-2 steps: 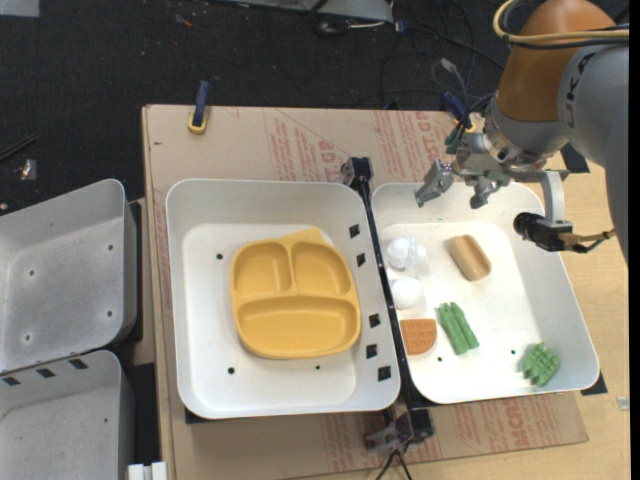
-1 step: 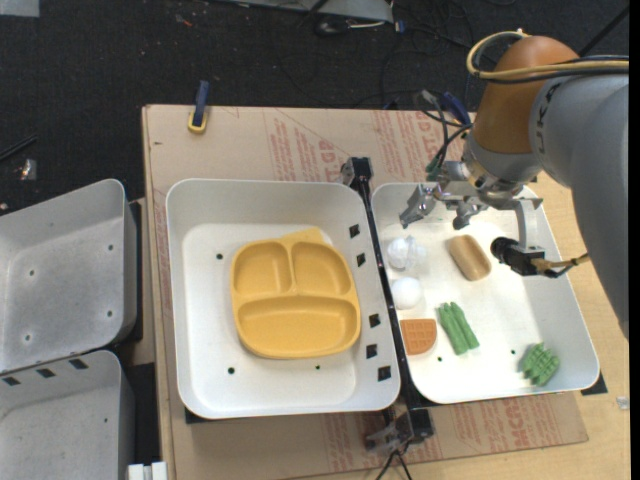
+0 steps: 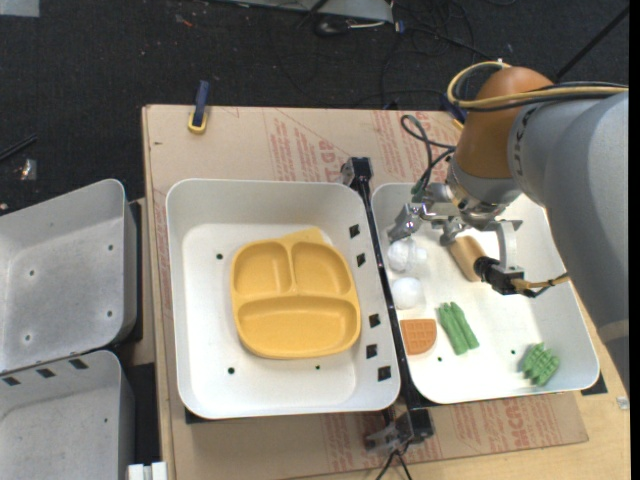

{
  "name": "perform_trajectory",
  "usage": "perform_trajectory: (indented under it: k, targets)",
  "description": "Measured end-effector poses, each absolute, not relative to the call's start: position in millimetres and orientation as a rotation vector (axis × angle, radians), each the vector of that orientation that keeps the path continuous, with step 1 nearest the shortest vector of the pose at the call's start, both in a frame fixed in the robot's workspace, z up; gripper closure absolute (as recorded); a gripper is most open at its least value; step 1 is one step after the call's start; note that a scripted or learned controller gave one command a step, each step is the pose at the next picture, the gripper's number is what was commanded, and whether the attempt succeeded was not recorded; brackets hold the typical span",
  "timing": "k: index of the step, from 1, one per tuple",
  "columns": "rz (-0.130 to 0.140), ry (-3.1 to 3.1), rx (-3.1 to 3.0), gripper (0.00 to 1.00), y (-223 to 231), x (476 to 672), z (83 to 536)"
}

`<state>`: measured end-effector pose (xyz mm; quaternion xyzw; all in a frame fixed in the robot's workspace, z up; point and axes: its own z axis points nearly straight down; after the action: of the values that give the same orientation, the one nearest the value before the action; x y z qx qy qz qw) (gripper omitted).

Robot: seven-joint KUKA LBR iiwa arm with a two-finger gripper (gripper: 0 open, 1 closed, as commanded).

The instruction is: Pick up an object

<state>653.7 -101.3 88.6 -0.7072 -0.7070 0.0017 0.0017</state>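
Tool [image 3: 432, 223] work is at an early stage, by my reading: it hangs low over the upper left part of the right bin [image 3: 560, 268], and nothing can be seen lifted clear of the bin floor. Whether its metal parts stand apart or together I cannot tell from this slanted view, since the wrist and cables crowd around them; no object shows clamped in it. The pick itself is therefore left to do.

Nearest candidates lie just below and beside the tool. Two small white lumps [image 3: 402, 258] sit against the bin's left wall, one above the other, the upper one close under the tool's left side. A tan cylinder [image 3: 466, 253], something like a cork or roll, lies tilted just to the right, under the wrist. Which of these is the target I cannot say; the tool sits about between them.

Further down the same bin are an orange waffle-like piece [image 3: 419, 336], a green bean-like bundle [image 3: 458, 327] beside it, and a second green piece [image 3: 540, 364] near the lower right corner, all resting on the floor, apart from one another.

Across the divider, the left bin [image 3: 200, 268] carries a yellow divided tray [image 3: 296, 299]. Both bins rest on the table [image 3: 300, 133].
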Motion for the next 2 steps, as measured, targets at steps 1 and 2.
perform_trajectory:
  k: [1, 2]
  targets:
    - [-0.001, -2.222, -2.223, 1.0, -101.5, 655.8, 103.0]
    - [-0.007, -2.228, -2.223, 1.0, -96.6, 655.5, 165.9]
